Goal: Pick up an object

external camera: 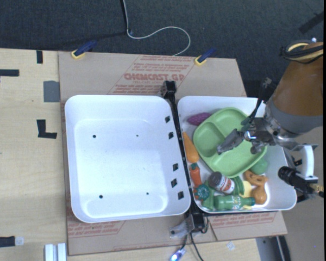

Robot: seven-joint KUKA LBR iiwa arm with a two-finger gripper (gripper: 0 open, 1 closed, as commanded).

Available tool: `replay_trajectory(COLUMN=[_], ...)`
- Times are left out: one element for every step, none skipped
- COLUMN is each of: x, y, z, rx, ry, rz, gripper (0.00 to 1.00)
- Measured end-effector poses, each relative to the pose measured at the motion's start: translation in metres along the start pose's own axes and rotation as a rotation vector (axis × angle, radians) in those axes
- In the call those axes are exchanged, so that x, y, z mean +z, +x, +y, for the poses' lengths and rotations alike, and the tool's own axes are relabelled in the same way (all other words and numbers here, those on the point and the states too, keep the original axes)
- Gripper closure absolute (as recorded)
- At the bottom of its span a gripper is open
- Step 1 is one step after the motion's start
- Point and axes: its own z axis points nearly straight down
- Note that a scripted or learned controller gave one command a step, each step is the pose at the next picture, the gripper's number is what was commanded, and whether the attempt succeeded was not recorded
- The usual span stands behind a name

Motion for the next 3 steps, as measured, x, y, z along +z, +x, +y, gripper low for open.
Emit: replay_trajectory(x=[0.124,0.108,0.005], y=[0.004,0.004,0.054], z=[-0.02,-0.018,-0.015], rx=[0.001,0.0,-0.006], ry=[0.013,0.004,-0.009], rz=[0.003,0.001,0.001], gripper=[0.0,1.0,1.0])
